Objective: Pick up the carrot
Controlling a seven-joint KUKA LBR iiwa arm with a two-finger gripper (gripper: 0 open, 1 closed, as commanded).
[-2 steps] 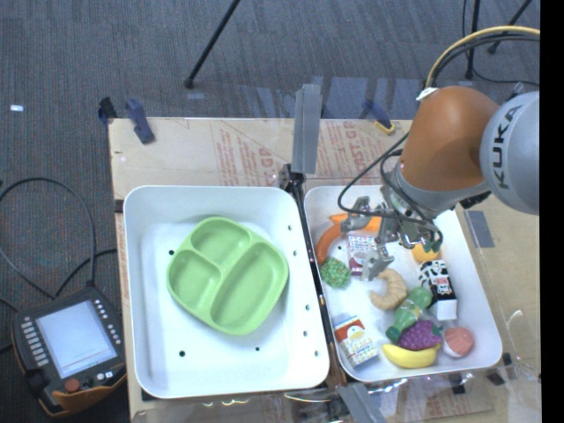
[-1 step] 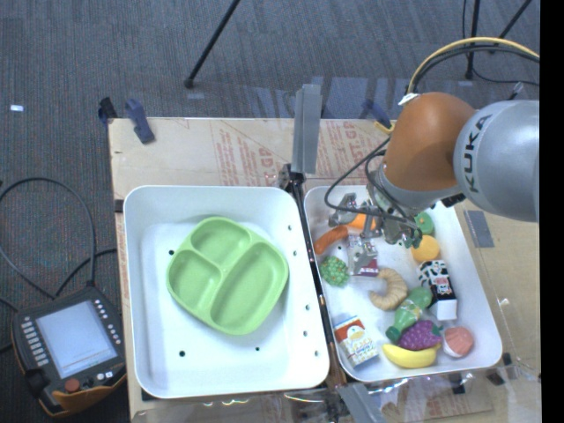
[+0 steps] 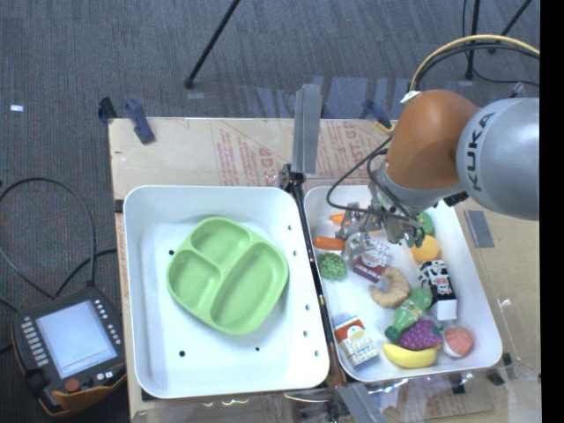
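Note:
The carrot [image 3: 329,243] is a small orange piece lying in the right bin [image 3: 476,298] close to its left wall, just above a green broccoli [image 3: 332,266]. My gripper [image 3: 374,226] hangs low over the upper part of the same bin, just right of the carrot and slightly above it. The arm's orange band [image 3: 429,144] and grey wrist cover the bin's top right. Another orange bit [image 3: 337,219] peeks out beside the gripper's left side; what it is cannot be made out. Nothing is seen held.
The right bin is crowded: a white packet [image 3: 374,258], croissant [image 3: 390,286], orange fruit [image 3: 426,248], milk carton [image 3: 438,289], grapes [image 3: 421,333], banana [image 3: 410,356] and juice box [image 3: 357,340]. The left bin [image 3: 150,342] holds a green divided plate [image 3: 227,274].

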